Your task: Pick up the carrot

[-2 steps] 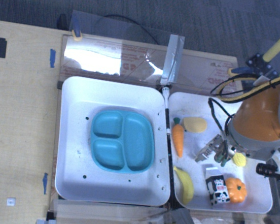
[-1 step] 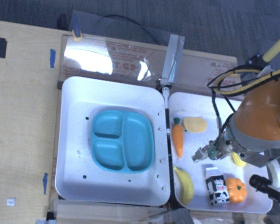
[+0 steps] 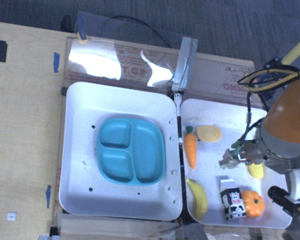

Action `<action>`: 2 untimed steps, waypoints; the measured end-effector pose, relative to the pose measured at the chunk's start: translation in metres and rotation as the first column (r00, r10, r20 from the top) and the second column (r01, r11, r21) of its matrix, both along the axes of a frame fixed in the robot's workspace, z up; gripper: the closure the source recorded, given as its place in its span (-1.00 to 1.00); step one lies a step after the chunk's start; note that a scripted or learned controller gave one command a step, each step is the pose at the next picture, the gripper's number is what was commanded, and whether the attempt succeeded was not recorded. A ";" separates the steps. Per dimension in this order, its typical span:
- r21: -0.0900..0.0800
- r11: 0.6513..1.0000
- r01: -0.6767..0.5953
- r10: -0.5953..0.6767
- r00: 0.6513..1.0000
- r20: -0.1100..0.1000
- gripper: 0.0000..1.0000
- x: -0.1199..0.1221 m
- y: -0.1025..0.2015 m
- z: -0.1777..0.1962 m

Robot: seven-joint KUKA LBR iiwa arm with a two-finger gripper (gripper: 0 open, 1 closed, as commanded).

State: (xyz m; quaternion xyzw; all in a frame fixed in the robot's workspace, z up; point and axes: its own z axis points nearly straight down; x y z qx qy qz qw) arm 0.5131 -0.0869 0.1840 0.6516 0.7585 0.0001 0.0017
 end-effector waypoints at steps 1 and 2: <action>0.003 0.971 0.239 -0.239 0.971 0.001 1.00 -0.026 -0.016 -0.096; 0.002 0.999 0.048 -0.048 0.999 0.002 1.00 -0.008 0.005 0.002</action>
